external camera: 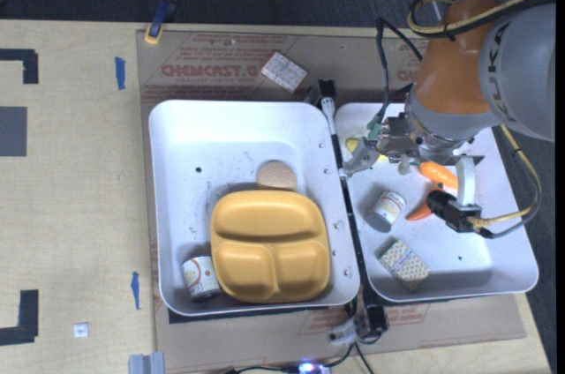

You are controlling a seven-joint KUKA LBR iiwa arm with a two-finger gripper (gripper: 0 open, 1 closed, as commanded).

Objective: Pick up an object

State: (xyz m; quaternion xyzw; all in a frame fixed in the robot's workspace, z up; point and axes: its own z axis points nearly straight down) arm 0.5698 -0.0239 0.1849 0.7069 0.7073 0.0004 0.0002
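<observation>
My gripper (381,152) hangs over the back left part of the right bin (494,271), under the orange wrist band. Right below it, toward the front, a small grey can with a yellow label (387,209) lies on its side. An orange carrot-like piece (439,175) lies just right of the gripper, partly under the arm. A yellowish thing (354,144) sits at the gripper's left, near the bin wall. A patterned packet (402,263) lies at the bin's front. I see nothing held.
The left bin (177,134) holds a large yellow divided tray (267,243), a round tan disc (276,175) behind it and a small printed cup (199,275) at the front left. A small card (283,71) lies on the cardboard behind the bins.
</observation>
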